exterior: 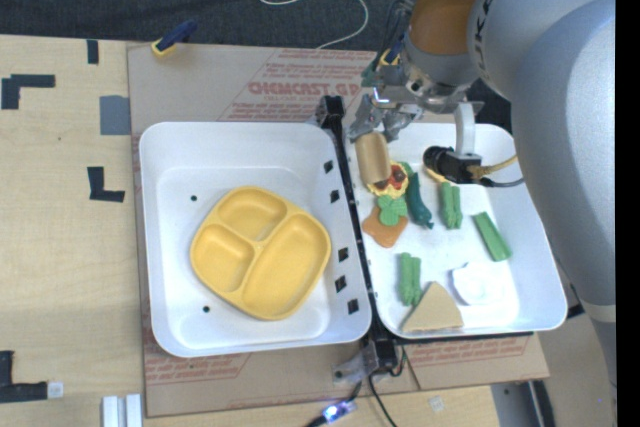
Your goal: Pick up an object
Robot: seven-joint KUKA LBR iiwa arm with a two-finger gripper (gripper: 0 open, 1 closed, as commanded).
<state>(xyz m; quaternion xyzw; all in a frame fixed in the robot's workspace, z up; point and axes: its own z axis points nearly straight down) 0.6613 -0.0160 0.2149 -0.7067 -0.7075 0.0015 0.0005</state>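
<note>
The gripper (384, 118) hangs low over the far end of the right white bin (515, 297), close to the wall it shares with the left white bin (168, 177). Whether it is clenched or released cannot be told from this angle.

Just beneath its tip, toward the near edge, lies a tan cylindrical toy (371, 157), lengthwise along the dividing wall. It is so close that contact cannot be ruled in or out, and no grasp on it shows.

Directly past that cylinder sits a small red and yellow piece (397, 180), then a green leafy piece (391, 210) resting on a flat orange piece (384, 231). Beside these, away from the dividing wall, are a dark teal curved piece (419, 206) and a short green stick (451, 206), with a second green stick (491, 236) lying slantwise further out.

Farther from the gripper, near the bin's front edge, are a green knobbly piece (409, 277), a round white piece (471, 284) and a tan triangular wedge (435, 308).

Across the dividing wall from the gripper, a yellow plastic plate with three compartments (262, 252) lies flat in the left bin. Both bins rest on a brown cardboard sheet (290, 85).
</note>
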